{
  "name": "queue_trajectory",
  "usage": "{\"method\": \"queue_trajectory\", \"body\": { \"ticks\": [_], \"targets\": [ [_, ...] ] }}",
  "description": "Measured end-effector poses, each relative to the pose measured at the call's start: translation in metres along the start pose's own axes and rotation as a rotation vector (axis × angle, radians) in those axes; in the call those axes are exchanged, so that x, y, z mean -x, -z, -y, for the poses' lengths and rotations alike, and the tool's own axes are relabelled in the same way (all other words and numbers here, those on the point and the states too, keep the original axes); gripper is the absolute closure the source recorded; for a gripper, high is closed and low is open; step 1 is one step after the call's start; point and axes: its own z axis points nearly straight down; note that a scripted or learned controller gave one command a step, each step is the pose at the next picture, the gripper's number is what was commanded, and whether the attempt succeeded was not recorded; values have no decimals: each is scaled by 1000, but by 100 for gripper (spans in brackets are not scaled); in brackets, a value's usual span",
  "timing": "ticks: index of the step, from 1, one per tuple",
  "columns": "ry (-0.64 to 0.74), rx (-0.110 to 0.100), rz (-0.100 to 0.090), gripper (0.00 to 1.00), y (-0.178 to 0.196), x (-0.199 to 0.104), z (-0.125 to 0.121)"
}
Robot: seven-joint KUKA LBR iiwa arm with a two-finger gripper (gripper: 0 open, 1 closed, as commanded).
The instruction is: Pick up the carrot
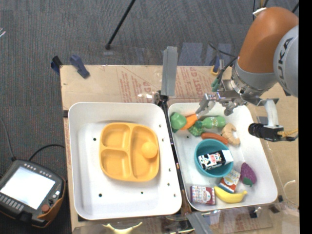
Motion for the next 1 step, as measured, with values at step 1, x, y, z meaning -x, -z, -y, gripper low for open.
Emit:
{"method": "queue_trajectory", "body": {
  "ticks": [1],
  "targets": [
    [97, -10, -2, 0, -94, -2, -33]
  ]
}}
